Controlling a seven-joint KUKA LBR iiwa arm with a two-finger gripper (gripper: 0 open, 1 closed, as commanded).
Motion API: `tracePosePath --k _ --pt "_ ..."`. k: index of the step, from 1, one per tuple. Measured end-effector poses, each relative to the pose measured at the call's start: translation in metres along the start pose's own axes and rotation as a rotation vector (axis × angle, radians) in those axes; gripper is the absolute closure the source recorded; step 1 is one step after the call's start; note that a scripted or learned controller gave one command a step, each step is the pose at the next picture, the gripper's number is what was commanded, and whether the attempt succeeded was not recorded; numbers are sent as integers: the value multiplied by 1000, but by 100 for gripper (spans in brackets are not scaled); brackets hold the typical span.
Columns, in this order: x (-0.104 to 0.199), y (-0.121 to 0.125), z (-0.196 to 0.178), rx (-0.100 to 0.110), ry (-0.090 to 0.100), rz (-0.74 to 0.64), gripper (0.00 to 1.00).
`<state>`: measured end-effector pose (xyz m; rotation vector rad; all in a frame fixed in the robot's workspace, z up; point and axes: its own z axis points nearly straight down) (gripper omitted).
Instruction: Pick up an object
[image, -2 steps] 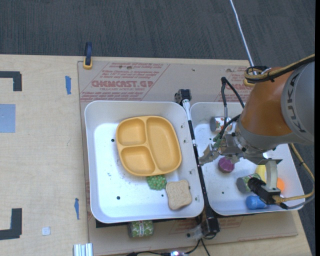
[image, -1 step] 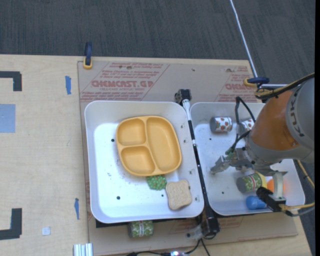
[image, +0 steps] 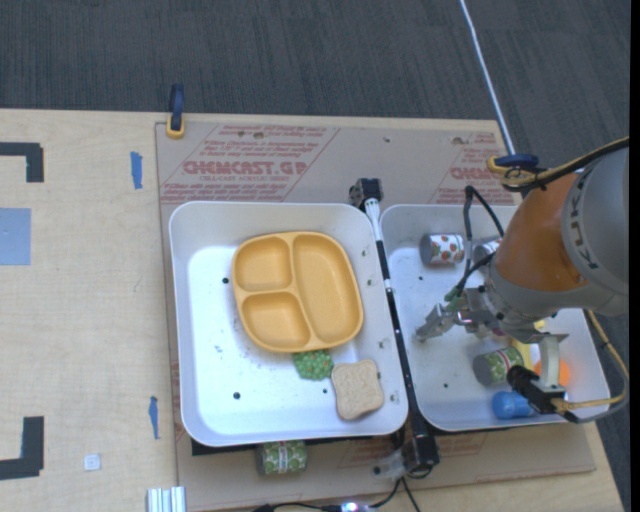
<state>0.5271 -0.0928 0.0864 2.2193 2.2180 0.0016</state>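
A slanted overhead view is showing a wooden bench (image: 80, 330) carrying two shallow white bins side by side. The left bin (image: 200, 400) is holding a yellow plate with three compartments (image: 297, 290), lying flat near the bin's middle. Just below the plate, a small green leafy toy food piece (image: 314, 365) is lying partly tucked under the plate's lower edge, and a tan slice of toy bread (image: 357, 389) is resting beside it, toward the bin's lower right corner.

The grey arm with its orange band (image: 540, 250) is reaching in from the right over the right bin (image: 440, 395). Its gripper (image: 440, 322) is hanging low over the bin's middle, pointing left, with the metal fingers (image: 432, 328) sitting slightly spread and nothing showing between them.

In the right bin, a small can with a reddish label (image: 443, 249) is lying on its side near the upper left, well apart from the gripper. A can with a green and yellow label (image: 497, 364) is lying near the lower right, partly hidden by the arm. A blue object (image: 511, 405) is sitting just below that can, and an orange object (image: 561, 372) is peeking out to its right; their exact shapes are hard to tell.

Another small green can (image: 283, 458) is lying on the bench just below the left bin.
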Motion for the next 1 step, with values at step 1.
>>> tracePosePath --k 1 --pt "0 -7 0 -3 1 -1 0"
